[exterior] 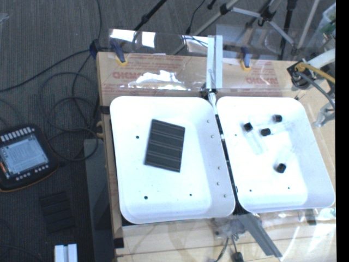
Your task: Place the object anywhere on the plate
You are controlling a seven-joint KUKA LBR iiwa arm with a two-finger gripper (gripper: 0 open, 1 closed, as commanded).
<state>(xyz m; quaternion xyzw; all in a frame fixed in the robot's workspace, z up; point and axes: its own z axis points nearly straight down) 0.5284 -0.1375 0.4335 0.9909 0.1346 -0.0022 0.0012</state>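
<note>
Saw the plate [164, 145], dark and ribbed, lying flat in the middle of the left bin [125, 201], long axis running from far edge to near edge, slightly tilted. Found four small black pieces [265, 131] in the right bin [316, 195], three toward its far edge, one nearer. Could not tell which was the object. Judged the carry leftward, across the meeting rims.

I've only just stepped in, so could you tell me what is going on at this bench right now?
Nothing is being handled at the moment. A dark ribbed rectangular plate lies flat in the left bin. The right bin holds several small black objects, scattered apart, alongside something clear that is hard to make out. None of them is on the plate, so the placing has yet to be done.
</note>
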